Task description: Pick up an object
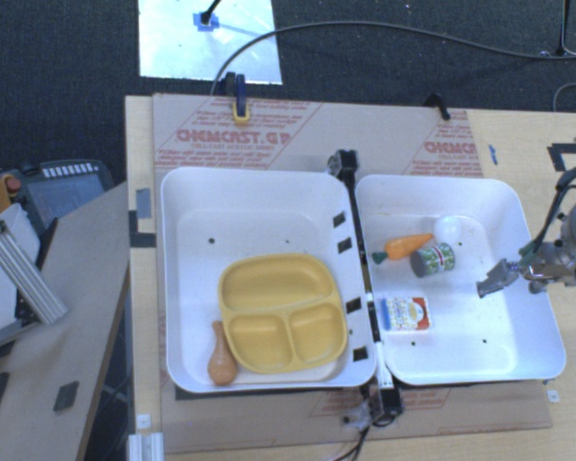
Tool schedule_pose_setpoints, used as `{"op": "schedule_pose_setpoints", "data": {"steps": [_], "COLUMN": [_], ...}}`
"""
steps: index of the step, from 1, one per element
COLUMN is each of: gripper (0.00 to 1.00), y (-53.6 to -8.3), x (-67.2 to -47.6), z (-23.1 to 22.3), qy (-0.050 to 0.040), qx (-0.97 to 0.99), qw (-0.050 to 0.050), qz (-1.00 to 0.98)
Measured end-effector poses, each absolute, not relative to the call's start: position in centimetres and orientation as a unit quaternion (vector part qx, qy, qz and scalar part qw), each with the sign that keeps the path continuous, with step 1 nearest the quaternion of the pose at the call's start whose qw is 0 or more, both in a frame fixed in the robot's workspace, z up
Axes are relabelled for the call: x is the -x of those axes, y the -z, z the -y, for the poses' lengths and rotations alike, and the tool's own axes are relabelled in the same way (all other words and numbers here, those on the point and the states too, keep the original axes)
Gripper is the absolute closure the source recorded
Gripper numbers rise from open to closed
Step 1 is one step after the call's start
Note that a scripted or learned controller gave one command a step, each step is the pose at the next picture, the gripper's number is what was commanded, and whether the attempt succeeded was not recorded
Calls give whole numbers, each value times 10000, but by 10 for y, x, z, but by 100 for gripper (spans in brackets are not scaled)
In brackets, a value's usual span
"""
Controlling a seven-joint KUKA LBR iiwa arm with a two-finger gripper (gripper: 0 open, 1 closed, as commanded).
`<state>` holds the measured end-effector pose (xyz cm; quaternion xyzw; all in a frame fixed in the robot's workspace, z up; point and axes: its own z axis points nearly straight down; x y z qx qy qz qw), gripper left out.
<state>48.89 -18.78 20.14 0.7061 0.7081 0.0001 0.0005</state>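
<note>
Four loose bits sit in my right bin (533, 257): carrot (406, 248), small can (433, 258), white ball (447, 229), flat packet (404, 313). They're clustered left, so there's room to drop in from the right. Arm's poking in low over the rim, gripper (499, 279) tilted toward them; can't tell how wide it is.

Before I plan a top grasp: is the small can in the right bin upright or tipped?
Tipped. The can lies on its side on the right bin floor, its green-banded label facing up, beside the carrot.
</note>
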Motion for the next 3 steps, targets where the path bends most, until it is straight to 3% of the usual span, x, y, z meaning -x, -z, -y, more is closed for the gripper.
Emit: {"op": "schedule_pose_setpoints", "data": {"steps": [2,3], "gripper": [0,100], "y": [-87,-100], "x": [-492,-493], "z": [185,186], "qy": [1,-5], "qx": [-7067,-7065], "qw": [-6,16], "qz": [-7076,-7077]}}
